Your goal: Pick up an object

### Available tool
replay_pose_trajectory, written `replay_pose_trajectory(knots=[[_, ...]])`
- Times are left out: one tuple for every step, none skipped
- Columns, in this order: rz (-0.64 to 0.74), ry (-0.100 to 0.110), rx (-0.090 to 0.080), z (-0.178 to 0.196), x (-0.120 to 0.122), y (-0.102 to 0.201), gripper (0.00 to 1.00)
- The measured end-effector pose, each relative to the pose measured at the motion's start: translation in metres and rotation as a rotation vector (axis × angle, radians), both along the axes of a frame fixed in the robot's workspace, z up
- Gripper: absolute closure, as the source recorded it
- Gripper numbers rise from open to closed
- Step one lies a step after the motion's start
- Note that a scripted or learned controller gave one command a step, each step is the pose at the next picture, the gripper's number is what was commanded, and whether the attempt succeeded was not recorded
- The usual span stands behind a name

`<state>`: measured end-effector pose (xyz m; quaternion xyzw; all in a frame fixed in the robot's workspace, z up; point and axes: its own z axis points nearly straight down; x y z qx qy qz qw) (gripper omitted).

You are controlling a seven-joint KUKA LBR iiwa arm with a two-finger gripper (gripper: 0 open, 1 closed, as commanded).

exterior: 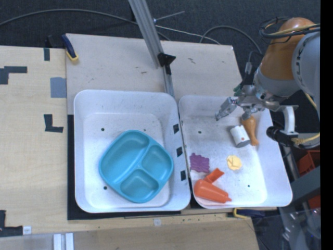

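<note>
My gripper hangs over the upper middle of the right bin, at the end of the grey arm with the orange band. Nothing shows in its grasp. Just right of and below it lie a white cylinder and a slim orange carrot-shaped piece, side by side. Farther toward the front of that bin are a small yellow piece, a purple piece, a small red-orange piece and a larger orange carrot shape.
The left bin holds a blue divided plate. A grey metal pole slants down to the bins' shared back corner. Black clips sit along the wall between the bins. Cables lie behind the bench.
</note>
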<state>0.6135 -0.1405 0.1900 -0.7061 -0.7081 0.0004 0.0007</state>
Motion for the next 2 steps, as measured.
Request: replay_pose_trajectory(knots=[[0.000,0.000,0.000,0.000,0.000,0.000,0.00],[0.000,0.004,-0.001,-0.044,0.002,0.004,0.00]])
